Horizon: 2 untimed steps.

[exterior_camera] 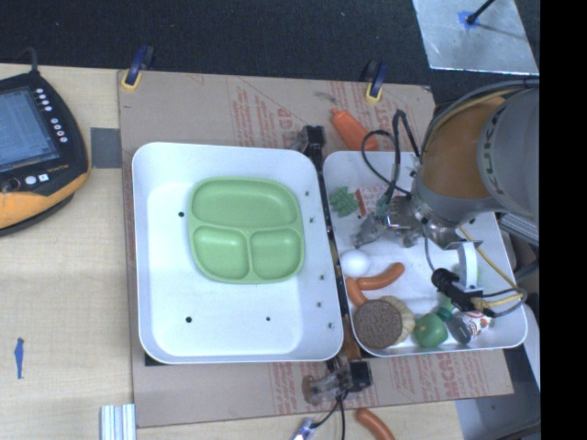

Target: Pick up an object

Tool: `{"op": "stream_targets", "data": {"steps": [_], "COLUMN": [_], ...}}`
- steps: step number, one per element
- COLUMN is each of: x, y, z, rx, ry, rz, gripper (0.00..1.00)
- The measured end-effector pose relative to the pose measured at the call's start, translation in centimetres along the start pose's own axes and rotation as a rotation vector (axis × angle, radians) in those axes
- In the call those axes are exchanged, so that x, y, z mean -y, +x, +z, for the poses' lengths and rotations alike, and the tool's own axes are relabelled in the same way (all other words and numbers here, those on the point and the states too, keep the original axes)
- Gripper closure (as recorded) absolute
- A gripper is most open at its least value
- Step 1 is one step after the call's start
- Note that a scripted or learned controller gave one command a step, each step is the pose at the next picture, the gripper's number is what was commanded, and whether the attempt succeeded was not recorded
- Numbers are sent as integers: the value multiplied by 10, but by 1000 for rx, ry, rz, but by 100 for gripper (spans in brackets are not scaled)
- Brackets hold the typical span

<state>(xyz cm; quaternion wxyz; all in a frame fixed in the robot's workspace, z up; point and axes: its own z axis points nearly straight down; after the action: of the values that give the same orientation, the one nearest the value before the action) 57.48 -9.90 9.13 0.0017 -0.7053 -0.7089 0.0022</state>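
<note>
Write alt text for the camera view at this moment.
A grey and orange arm reaches into the right bin, its gripper low among toy foods: a sausage, a white egg, a brown round patty. The left bin holds a green divided plate.

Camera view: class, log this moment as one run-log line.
arm: over right bin | claw: low in bin, near green toy | sausage: untouched | green tray: left bin

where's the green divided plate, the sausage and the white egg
green divided plate (246, 229): camera view, middle of the plate
sausage (380, 277): camera view, midway along its length
white egg (354, 264): camera view, top of its shell
</note>
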Motion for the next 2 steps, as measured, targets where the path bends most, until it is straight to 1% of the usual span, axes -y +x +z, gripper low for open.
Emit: {"op": "stream_targets", "data": {"steps": [1, 2], "x": [-58, -81], "y": [-32, -55], "z": [-1, -1], "rx": [-1, -1], "ry": [-3, -3], "rz": [1, 2], "gripper": [0, 0]}}
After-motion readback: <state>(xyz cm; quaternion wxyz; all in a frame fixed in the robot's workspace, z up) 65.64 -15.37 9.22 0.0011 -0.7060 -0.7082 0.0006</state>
